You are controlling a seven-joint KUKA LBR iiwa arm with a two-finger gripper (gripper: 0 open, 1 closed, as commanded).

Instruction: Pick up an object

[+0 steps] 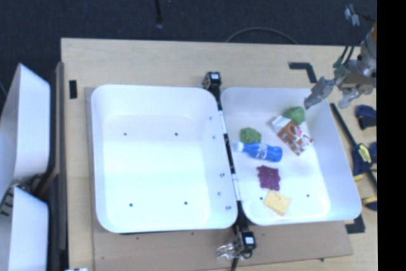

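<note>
Arm is reaching in from the right edge, wrist sitting over the upper right corner of the right bin (339, 200). Gripper (333, 93) is hanging near that bin's rim; two grey fingers are showing, one slanting down-left toward the bin, the other pointing down-right. Jaws are standing spread apart with nothing between them.

Right bin is holding six things, all lying on its floor:
- green lump (295, 114), nearest the jaws, sitting just below and left of the left fingertip (312, 100); cannot tell whether tip and lump are touching.
- red-and-white packet (292, 134), tilted, touching the lump's lower edge.
- green ball (250, 135), left of the packet, apart from it.
- blue bottle (261, 150), lying on its side, white cap end pointing left toward the divider, just under the ball.
- purple piece (269, 177), below the bottle.
- yellow block (277, 202), lowest, near the bin's front wall.

Bottle, purple piece and yellow block are lying well apart from the jaws, down and left of them.

Left bin (101, 136) is sitting beside the right one, the two meeting along a centre seam. Both are resting on the table (139, 60). Blue clamps (366, 158) are lying on the table right of the right bin.
</note>
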